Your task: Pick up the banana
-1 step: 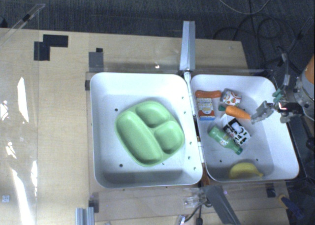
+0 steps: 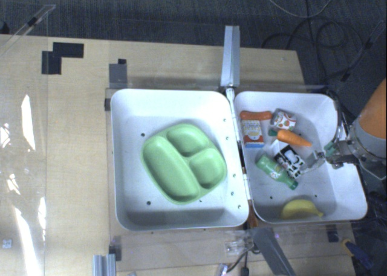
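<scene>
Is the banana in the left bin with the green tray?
No, the banana lies at the near edge of the right bin, while the green tray sits in the left bin.

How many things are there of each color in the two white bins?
Green: 2, the divided plate and the bottle
Orange: 1, the carrot
Yellow: 1, the banana
Mixed colors: 3, snack box, crumpled packet, black-and-white item
Total: 7

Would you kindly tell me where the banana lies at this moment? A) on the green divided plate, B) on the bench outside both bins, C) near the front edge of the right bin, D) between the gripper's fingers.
C: the banana rests on the right bin floor by its front wall.
</scene>
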Robot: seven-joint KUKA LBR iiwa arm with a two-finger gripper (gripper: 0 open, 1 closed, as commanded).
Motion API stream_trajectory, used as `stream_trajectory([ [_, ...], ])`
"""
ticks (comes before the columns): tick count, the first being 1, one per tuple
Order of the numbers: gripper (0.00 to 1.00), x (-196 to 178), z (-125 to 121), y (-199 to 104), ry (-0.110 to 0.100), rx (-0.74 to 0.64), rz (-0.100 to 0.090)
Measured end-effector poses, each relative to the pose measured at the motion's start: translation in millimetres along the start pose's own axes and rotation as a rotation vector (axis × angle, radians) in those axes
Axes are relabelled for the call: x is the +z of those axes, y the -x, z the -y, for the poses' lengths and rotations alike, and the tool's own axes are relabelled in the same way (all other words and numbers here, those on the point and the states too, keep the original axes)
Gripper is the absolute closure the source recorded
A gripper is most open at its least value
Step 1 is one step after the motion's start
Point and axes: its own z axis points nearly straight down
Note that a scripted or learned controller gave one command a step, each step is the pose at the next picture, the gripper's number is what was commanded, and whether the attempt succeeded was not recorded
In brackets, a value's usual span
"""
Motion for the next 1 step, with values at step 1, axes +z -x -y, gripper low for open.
stream_trajectory([
  [1, 0.0, 94.4, -8.4, -47.3, 0.009, -0.035, 0.002],
])
